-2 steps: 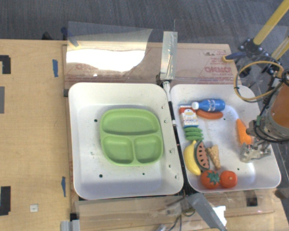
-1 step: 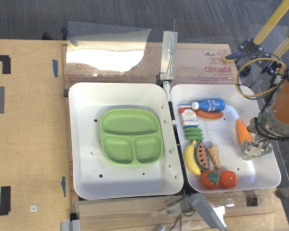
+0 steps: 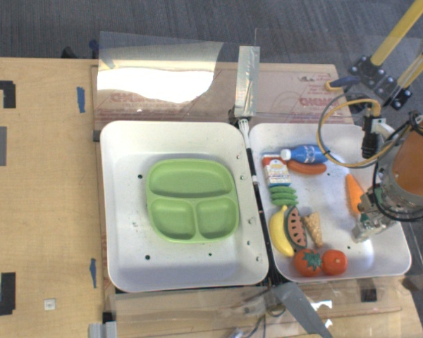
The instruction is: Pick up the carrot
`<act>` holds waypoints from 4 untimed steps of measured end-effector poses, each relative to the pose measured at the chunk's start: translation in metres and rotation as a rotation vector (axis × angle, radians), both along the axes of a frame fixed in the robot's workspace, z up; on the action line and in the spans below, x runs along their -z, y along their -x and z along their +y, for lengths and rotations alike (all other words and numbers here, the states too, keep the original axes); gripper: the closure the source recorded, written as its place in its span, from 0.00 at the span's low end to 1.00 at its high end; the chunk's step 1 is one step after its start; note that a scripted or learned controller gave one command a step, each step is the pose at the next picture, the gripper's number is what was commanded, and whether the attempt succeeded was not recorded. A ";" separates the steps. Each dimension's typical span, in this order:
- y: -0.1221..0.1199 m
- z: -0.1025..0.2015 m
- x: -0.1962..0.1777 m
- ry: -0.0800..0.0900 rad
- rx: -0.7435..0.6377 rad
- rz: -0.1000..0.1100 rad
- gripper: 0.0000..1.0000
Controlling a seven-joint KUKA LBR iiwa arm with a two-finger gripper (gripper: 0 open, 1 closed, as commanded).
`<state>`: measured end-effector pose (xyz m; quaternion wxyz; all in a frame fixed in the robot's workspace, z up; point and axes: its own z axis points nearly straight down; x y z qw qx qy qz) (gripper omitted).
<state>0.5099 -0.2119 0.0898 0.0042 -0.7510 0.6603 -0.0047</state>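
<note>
Camera view: the carrot (image 3: 353, 192), a smooth tapered orange piece, lies in the right white bin (image 3: 395, 255) near its right wall, just beside the tool (image 3: 367, 225) and slightly behind it. The tool hangs low over the bin floor below the arm's orange band (image 3: 413, 165); whether it is open or closed cannot be told, and nothing is seen in its hold. Left of the carrot, along the bin's left wall, sit a blue-and-white bottle (image 3: 304, 153), a red sausage shape (image 3: 307, 167), a curved yellow banana (image 3: 280, 232), a watermelon slice (image 3: 297, 228) and two glossy red tomatoes (image 3: 321, 262). Further left of the carrot, the left bin (image 3: 123, 210) holds a matte green three-compartment tray (image 3: 193, 199). Both bins rest on a pale wooden bench (image 3: 39, 189) marked with black tape; grey carpet (image 3: 197, 9) lies beyond.
</note>
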 end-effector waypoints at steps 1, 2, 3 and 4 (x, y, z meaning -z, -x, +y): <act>-0.068 0.029 0.000 -0.002 0.112 -0.001 1.00; -0.066 0.029 0.001 -0.003 0.114 0.003 0.00; -0.069 0.031 -0.012 -0.008 0.117 -0.005 1.00; -0.069 0.031 -0.011 -0.008 0.116 -0.003 0.00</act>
